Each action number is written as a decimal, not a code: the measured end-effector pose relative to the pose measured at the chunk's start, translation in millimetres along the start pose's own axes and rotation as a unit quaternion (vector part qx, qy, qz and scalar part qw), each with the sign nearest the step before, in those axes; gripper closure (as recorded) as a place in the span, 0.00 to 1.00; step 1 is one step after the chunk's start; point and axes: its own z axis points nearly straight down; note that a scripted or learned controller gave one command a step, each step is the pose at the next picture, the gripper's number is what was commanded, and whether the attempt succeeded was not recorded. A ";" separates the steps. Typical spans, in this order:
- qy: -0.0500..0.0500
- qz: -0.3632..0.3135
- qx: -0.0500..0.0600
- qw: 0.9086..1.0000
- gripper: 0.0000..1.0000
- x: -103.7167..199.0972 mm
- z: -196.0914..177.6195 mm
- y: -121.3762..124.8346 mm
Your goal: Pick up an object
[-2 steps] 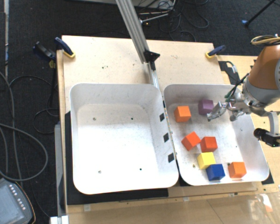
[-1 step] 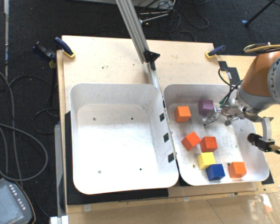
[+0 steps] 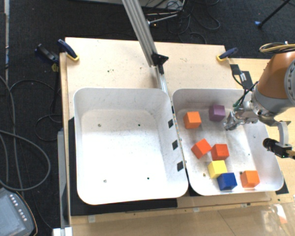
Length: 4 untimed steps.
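Observation:
The right bin (image 3: 270, 154) holds several small blocks. A purple block (image 3: 217, 112) sits near the back, with an orange block (image 3: 192, 119) to its left. Further forward lie an orange block (image 3: 201, 148), a red-orange block (image 3: 220, 152), a yellow block (image 3: 217, 168), a blue block (image 3: 227, 181) and another orange block (image 3: 250, 179). My gripper (image 3: 231, 124) hangs low over the bin, just right of the purple block, close to it. Nothing shows between its fingers.
The left bin (image 3: 86, 132) stands beside the right one on a wooden bench. A slanted metal pole (image 3: 140, 26) runs from the top down to the bins' shared edge. Clamps (image 3: 68, 49) sit at the bench's back corners. Cables lie on the dark floor.

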 end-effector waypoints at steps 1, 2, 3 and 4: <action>-0.001 -0.001 -0.003 1.000 1.00 -1.4 -59.5 10.6; 0.000 -0.001 -0.002 1.000 1.00 0.9 -103.4 10.0; 0.000 -0.001 -0.001 1.000 1.00 1.0 -127.0 11.1; 0.001 -0.003 0.002 1.000 1.00 44.1 -120.6 -2.5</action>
